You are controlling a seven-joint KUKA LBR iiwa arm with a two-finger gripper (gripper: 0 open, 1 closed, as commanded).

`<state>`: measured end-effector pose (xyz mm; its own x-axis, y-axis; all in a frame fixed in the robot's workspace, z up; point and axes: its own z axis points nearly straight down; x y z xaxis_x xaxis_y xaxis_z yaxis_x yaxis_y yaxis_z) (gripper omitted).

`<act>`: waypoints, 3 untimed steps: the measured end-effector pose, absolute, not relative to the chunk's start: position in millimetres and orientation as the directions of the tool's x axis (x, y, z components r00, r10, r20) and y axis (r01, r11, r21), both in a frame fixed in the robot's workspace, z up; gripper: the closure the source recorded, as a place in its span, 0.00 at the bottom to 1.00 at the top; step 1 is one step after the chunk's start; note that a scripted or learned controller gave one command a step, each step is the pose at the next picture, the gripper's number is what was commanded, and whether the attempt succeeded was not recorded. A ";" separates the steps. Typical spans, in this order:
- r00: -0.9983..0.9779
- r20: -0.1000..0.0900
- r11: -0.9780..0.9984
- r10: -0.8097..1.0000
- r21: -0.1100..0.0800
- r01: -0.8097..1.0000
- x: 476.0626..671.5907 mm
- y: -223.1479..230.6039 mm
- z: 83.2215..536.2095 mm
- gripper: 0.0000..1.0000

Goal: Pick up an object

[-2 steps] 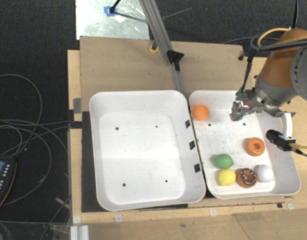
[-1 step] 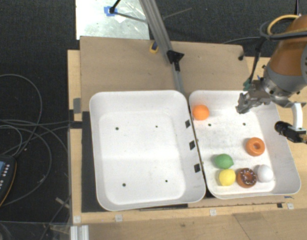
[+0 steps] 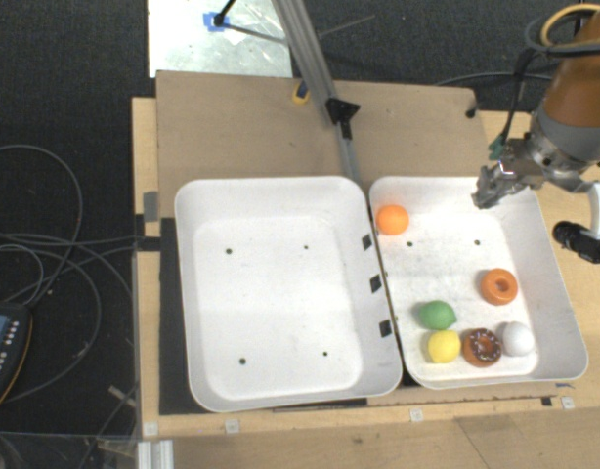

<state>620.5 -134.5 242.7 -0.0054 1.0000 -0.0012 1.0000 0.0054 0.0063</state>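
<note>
one gripper [image 3: 488, 191] is seen over the far edge of the right bin [image 3: 549, 262], at about one o'clock of that bin's floor; whether it is parted or closed cannot be told, and nothing is seen held in it. at nine o'clock of the gripper an orange ball [image 3: 392, 220] lies near the bin's far left corner. at six o'clock an orange ring [image 3: 498, 286] is found. nearer the front wall a green ball [image 3: 437, 314], a yellow ball [image 3: 444, 347], a brown doughnut [image 3: 481, 347] and a white ball [image 3: 517, 339] are clustered. the left bin [image 3: 197, 291] lies at nine o'clock.
</note>
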 end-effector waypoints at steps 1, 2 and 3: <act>-0.011 0.002 0.011 1.000 0.002 1.000 612.8 -78.1 250.8 1.00; -0.011 0.003 0.011 1.000 0.000 1.000 594.2 -23.7 253.0 1.00; -0.012 0.003 0.012 1.000 0.001 1.000 592.3 36.3 245.6 1.00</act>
